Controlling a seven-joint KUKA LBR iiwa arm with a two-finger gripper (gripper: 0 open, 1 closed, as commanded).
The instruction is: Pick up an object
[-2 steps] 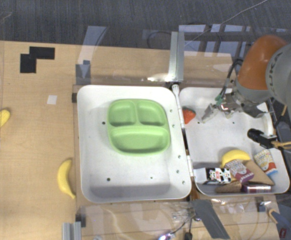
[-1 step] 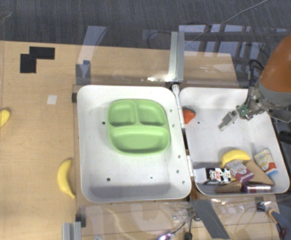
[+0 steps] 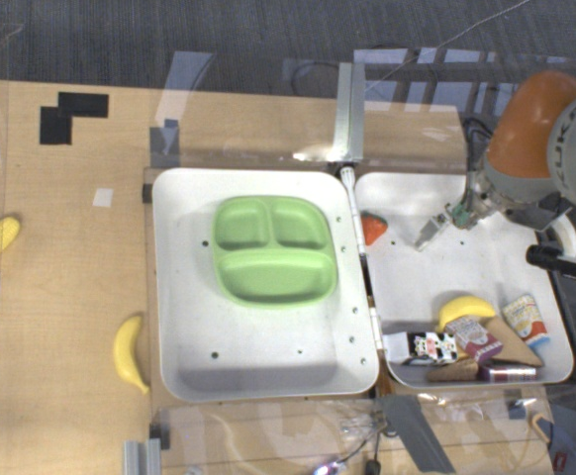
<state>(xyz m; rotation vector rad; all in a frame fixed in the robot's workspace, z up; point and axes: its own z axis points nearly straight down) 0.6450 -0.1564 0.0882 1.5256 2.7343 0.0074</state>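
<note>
The gripper [image 3: 429, 234], finger state indeterminate, hangs in the right bin [image 3: 446, 285], with the small red object [image 3: 373, 230] nearest, lying just to its left.

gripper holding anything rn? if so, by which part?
Nothing is held. The gripper hangs over bare floor of the right bin, with no object between its fingers. The closest item, an orange-red piece, lies apart at the bin's left wall.

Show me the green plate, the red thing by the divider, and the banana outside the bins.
green plate [image 3: 273, 248], camera view, middle ridge.
red thing [image 3: 373, 230], camera view, its centre.
banana [image 3: 130, 352], camera view, mid-curve.
</note>
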